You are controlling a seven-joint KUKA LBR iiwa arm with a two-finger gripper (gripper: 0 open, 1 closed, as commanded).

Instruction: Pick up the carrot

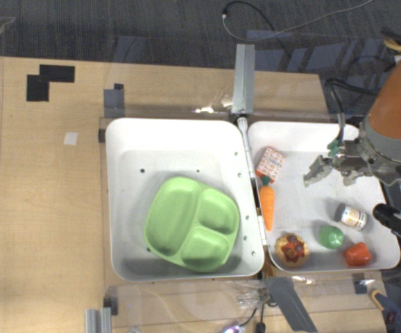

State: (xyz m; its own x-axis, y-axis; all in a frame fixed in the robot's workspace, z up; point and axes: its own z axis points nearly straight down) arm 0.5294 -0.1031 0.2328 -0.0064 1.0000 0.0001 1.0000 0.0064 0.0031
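The carrot is orange with a green top and lies lengthwise along the left wall of the right bin, next to the divider. My gripper hangs over the middle of the right bin, to the right of the carrot and a little further back, apart from it. Its fingers point left and down toward the bin floor and stand spread, with nothing between them.
In the right bin lie a pink patterned packet just behind the carrot, a small jar, a green round fruit, a red pepper and a brown muffin-like item. The left bin holds a green divided plate.
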